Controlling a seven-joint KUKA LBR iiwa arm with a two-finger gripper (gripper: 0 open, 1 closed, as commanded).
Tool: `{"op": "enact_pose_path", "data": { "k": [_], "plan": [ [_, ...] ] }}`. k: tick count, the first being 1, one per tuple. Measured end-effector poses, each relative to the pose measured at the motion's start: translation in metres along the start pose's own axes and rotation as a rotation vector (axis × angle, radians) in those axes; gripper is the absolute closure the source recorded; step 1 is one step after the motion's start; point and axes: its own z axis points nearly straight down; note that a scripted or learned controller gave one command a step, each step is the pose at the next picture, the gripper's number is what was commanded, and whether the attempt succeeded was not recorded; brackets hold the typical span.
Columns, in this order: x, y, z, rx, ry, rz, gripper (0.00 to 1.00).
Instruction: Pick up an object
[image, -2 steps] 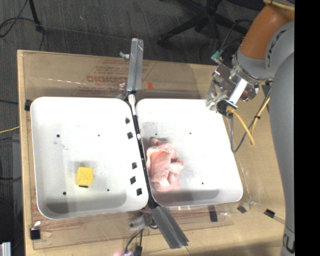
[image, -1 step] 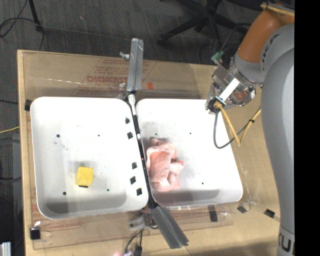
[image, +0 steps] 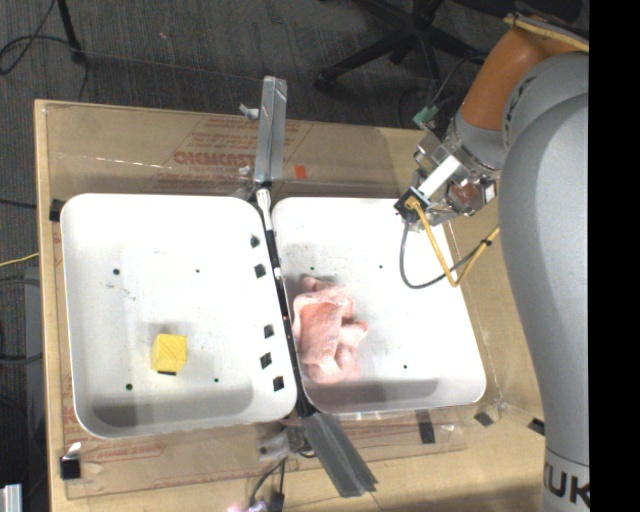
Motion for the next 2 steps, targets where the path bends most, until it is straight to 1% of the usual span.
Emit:
{"op": "enact_pose_path", "data": {
  "k": [1, 2],
  "plan": [
    [-0.0017, 0.0039, -0.0254, -0.005, 0.003, 0.209, 1.0],
    [-0.0016, 0.0038, -0.0253, -0.004, 0.003, 0.209, 0.0]
  ]
}}
